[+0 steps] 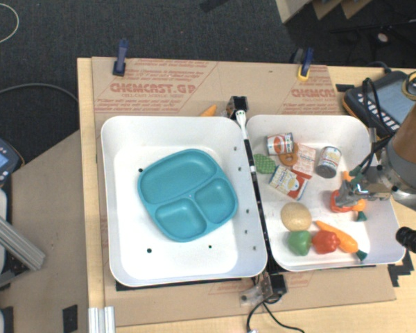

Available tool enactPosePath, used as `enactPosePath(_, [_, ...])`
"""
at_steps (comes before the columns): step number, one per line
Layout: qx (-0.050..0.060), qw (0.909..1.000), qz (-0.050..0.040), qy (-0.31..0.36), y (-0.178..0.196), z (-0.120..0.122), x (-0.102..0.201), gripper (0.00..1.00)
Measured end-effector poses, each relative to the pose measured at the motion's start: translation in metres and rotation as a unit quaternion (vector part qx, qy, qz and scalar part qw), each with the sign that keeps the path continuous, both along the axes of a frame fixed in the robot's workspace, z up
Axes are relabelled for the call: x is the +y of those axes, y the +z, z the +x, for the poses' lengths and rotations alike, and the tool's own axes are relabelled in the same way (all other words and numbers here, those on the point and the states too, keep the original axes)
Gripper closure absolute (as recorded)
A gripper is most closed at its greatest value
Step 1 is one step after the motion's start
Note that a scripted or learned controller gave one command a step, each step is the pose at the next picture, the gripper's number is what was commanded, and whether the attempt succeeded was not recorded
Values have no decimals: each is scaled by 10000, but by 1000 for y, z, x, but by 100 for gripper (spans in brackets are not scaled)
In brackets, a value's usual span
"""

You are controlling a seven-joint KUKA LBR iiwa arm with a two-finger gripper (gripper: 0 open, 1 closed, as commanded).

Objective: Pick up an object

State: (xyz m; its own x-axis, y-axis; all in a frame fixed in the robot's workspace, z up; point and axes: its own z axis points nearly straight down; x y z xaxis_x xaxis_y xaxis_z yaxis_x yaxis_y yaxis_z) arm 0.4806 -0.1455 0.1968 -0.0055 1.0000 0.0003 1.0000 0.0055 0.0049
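where the fingers [347, 198] come down near the right wall of the right bin [312, 122], they sit over a small red-orange object [341, 203] lying on the bin floor; whether they are parted or closed on it cannot be told, since the metal parts and the object overlap at this angle. the object's shape is partly covered, so its long axis and heading cannot be read.

just below it, a carrot [340, 234] lies with its long axis running from upper left to lower right, the green end pointing toward the bin's lower right corner. a red tomato-like piece [324, 241] touches the carrot's underside, a green pepper [299, 242] sits just beside that, and a tan potato [296, 216] lies above the pepper.

farther up the bin: a small carton [287, 182], a red-labelled can [280, 144] on its side, and a grey can [328, 161] tilted near the upper right.

the left bin [118, 186] holds a teal divided plate [187, 194], its long axis slanting from upper left to lower right. both bins rest on the table [159, 82].
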Motion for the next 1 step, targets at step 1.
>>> enactPosePath(1, [-1,10000,-15,-24,9,0,-4,100])
